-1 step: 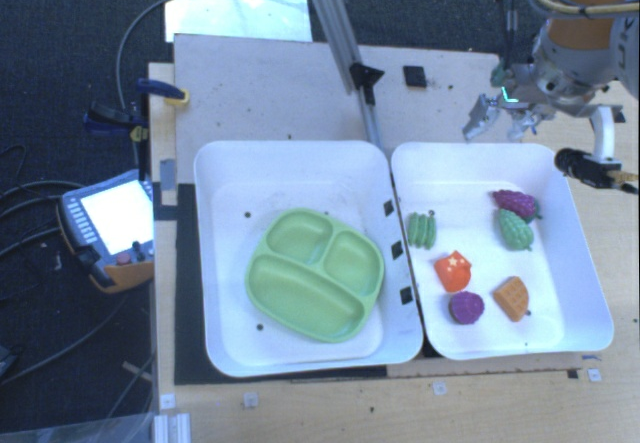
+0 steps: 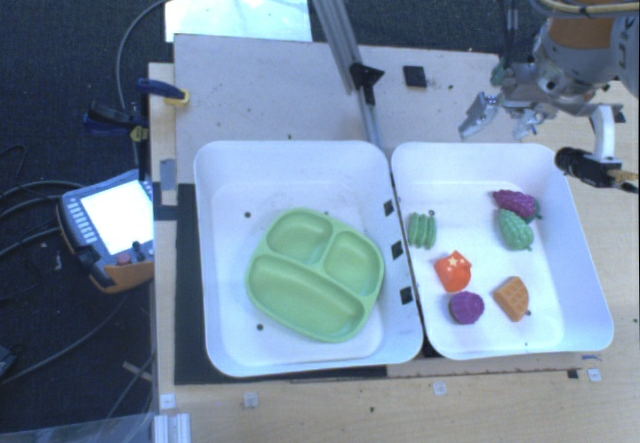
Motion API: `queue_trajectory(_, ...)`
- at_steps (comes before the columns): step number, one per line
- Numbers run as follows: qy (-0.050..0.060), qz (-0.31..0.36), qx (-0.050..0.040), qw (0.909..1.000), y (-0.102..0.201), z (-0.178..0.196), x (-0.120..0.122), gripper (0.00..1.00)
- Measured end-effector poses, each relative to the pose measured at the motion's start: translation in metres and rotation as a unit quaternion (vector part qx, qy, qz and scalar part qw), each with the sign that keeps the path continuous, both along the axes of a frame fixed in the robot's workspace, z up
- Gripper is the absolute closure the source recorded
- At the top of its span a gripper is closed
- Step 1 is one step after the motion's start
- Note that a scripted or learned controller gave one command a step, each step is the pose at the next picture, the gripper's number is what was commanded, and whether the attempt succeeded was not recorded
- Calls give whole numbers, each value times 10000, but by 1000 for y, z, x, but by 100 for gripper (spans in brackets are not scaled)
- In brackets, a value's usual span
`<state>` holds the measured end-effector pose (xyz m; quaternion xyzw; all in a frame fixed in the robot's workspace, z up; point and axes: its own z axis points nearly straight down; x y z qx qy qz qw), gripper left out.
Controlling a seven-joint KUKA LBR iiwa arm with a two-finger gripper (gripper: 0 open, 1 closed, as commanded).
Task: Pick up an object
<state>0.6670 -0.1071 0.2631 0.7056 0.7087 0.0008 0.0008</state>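
The right bin [image 2: 580, 261] holds several toy foods: green pea pods [image 2: 421, 229], a purple grape bunch [image 2: 514, 202], a green ridged fruit [image 2: 515, 230], a red-orange pepper [image 2: 453, 271], a purple plum-like piece [image 2: 465, 308] and an orange wedge [image 2: 511, 298]. My gripper [image 2: 503, 121] hangs above the back rim of the right bin, up and behind the foods. It is open, its two fingers [image 2: 479, 118] spread apart with nothing between them.
A green divided plate [image 2: 315, 274] lies in the left bin [image 2: 225, 231]. A slanted metal pole [image 2: 335, 21] crosses the bench behind the bins. A small black block [image 2: 415, 77] sits on the bench near the back. A teach pendant [image 2: 110, 226] lies off the bench at left.
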Motion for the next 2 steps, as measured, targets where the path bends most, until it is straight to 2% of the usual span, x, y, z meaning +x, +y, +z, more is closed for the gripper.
queue_trajectory(2,13,-18,-5,10000,-8,-85,0,0)
